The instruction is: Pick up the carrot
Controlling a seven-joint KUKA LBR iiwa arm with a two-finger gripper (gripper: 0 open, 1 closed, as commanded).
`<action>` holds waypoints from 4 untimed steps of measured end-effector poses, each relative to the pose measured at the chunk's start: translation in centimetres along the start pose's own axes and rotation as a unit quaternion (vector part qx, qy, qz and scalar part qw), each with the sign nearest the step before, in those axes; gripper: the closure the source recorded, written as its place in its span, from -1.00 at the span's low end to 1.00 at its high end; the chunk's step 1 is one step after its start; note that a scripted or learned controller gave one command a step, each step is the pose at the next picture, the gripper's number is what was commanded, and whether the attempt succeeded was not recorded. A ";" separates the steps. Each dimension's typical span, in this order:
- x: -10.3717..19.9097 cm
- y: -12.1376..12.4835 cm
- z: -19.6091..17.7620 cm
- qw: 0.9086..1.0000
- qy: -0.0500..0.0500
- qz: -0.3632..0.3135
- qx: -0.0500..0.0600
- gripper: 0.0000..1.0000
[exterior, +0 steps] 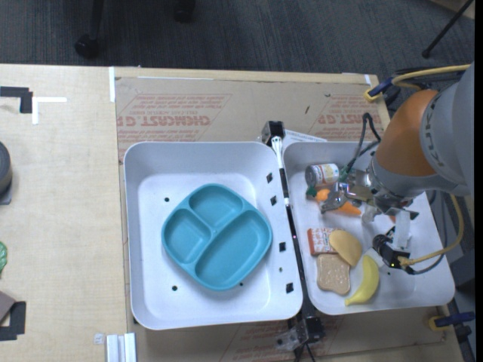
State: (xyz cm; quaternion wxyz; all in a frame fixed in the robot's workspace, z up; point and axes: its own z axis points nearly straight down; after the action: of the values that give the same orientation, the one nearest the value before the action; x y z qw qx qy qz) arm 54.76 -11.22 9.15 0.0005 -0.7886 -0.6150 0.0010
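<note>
Bench [53,225]: pale wood, with a sheet of brown cardboard [226,111] under two white bins.
Room: dark carpet [264,21] beyond the bench, with the wheels of a chair [90,45] on it.
Left bin [143,292]: holds a blue plate [217,236] with three sections.
Right bin [434,277]: holds a can [323,174], a banana [365,280], a slice of bread [333,274], a yellow chip [346,246] and a small red packet [318,240].
Carrot [337,202]: small, orange, lying in the upper part of the right bin just below the can, partly hidden by the gripper.
Gripper [333,199]: low over the carrot, metal fingers at it; cannot tell how wide they stand or whether they hold it.
</note>
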 end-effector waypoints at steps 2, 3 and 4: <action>-0.1 0.0 -0.9 1.000 0.000 0.002 0.002 -1.00; -0.2 -0.1 -1.7 1.000 -0.001 0.003 0.003 1.00; -0.2 -0.1 -1.7 1.000 -0.001 0.003 0.004 -1.00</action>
State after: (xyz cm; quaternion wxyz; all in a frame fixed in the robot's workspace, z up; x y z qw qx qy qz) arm 54.67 -11.37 10.84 0.0030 -0.7905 -0.6124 0.0037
